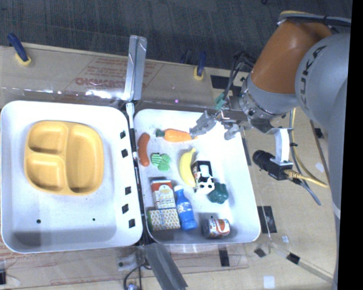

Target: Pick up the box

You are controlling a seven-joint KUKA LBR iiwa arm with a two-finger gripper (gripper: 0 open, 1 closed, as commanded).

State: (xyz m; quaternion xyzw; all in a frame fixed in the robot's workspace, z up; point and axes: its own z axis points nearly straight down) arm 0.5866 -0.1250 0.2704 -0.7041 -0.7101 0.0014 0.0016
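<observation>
A small red and white box [162, 193] lies in the right bin [243, 175], near its front left. Just in front of it sits a second, patterned box [163, 219]. My gripper [216, 127] hangs over the bin's back edge, above and to the right of the carrot [176, 135]. It is open, with one fingertip [201, 125] by the carrot's tip and nothing between the fingers. The boxes lie well forward and left of the gripper.
The right bin also holds a sausage [144, 149], a green piece [162, 161], a banana [186, 166], a cow toy [203, 177], a teal object [218, 193], a blue bottle [184, 209] and a can [215, 227]. A yellow divided plate [64, 156] rests in the left bin [7, 223].
</observation>
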